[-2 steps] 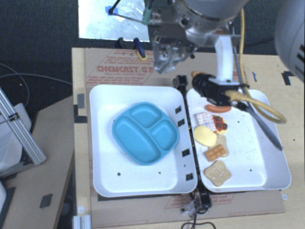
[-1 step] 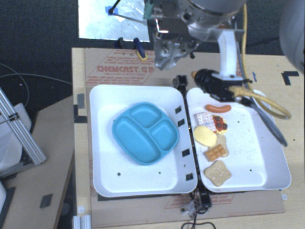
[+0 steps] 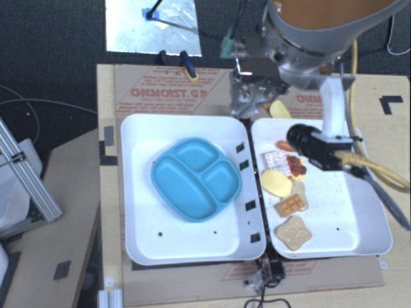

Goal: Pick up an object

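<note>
Nearest the lower edge of the frame, in the right bin [image 3: 366, 230], lies a tan toast-shaped piece [image 3: 293, 232], with a small brown waffle piece [image 3: 291, 205] just above it and a pale yellow oval piece [image 3: 277, 183] above that, touching or nearly touching a red and dark patterned piece [image 3: 295, 165]. These look like toy foods: light, stiff and smooth, so likely to skid under a finger and flat enough that a pinch across the narrow edges seems the best hold. The toast piece lies a little apart from the rest and looks the easiest pick; the cluster higher up is crowded, and fingers coming down there could nudge a neighbour. In the left bin [image 3: 138, 191], left of centre, sits a blue divided plate [image 3: 194, 178], wide and shallow, probably hard to take except by its rim. The raised wall where the two bins meet runs close beside the toys. Farther up, a black cylindrical fitting [image 3: 313, 145] on a white bracket hangs over the upper part of the right bin, trailing yellow hoses, and crowds the top pieces. At the top centre the gripper [image 3: 252, 98] hangs over the far rims of the bins; whether it is open or closed I cannot tell. A yellowish piece [image 3: 280, 110] shows beside it.
</note>
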Tool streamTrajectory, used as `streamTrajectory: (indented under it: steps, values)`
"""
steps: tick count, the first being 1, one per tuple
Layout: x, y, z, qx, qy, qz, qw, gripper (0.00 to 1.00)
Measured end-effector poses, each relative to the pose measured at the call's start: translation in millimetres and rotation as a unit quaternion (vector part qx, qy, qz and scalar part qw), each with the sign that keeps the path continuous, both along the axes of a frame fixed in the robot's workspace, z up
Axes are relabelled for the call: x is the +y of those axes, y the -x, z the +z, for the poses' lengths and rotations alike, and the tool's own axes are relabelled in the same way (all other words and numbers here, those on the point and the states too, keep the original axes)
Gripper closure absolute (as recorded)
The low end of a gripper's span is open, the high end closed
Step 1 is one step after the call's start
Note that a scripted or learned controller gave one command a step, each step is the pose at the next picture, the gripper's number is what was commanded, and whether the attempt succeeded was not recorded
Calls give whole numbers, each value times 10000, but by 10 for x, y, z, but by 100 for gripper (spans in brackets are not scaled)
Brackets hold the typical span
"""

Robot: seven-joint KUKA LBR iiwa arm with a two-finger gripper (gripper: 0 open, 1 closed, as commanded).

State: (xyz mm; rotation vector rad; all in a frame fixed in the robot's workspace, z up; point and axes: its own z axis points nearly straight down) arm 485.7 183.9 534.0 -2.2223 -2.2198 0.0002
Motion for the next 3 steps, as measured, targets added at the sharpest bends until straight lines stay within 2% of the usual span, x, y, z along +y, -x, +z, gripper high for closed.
streamTrajectory:
  steps: [1,2,3]
  values:
    - [18,-10,125,-26,-13,36,10000,100]
    - [-626,-9,6,-8,5,-18,10000,100]
    - [-230,-4,9,-13,-10,39,10000,100]
